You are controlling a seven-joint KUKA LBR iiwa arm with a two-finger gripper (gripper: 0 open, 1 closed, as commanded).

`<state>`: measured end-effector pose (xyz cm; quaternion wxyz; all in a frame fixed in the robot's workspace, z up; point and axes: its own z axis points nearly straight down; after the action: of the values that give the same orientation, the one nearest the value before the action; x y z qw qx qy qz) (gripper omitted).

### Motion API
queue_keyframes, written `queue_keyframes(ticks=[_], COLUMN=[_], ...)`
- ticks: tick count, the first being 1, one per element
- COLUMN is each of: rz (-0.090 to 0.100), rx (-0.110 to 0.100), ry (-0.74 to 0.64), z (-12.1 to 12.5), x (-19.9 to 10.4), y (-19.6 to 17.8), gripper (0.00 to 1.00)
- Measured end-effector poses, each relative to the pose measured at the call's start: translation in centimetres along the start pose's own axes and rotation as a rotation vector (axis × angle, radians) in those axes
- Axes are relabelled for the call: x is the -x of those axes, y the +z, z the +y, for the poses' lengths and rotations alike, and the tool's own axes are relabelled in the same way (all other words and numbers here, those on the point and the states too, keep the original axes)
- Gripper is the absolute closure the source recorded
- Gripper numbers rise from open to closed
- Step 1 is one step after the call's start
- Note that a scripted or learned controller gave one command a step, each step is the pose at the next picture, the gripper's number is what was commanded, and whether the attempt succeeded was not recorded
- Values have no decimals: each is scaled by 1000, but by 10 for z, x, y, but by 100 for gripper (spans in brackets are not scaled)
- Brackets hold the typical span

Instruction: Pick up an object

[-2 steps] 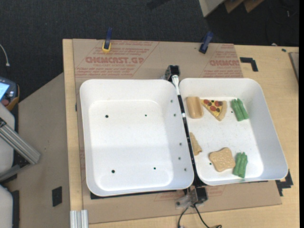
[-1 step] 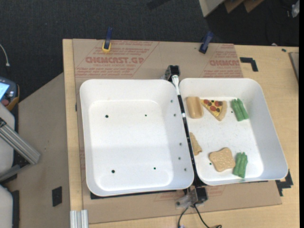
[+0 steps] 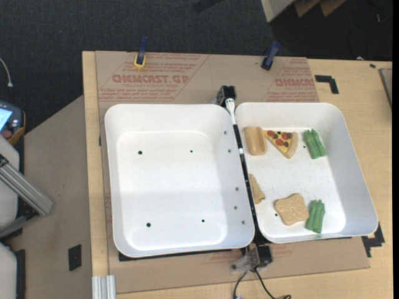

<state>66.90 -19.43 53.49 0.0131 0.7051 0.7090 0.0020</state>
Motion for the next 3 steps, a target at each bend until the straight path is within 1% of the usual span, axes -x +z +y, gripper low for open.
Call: queue_keyframes(ticks=[1,2,3], rz=[0,-3,-3], rx=[-1,4,3], ry=[0,-1,-1], z=[0,1,1], x=[0,-1,-1], y=[1,-11,-10], gripper=[0,100,0])
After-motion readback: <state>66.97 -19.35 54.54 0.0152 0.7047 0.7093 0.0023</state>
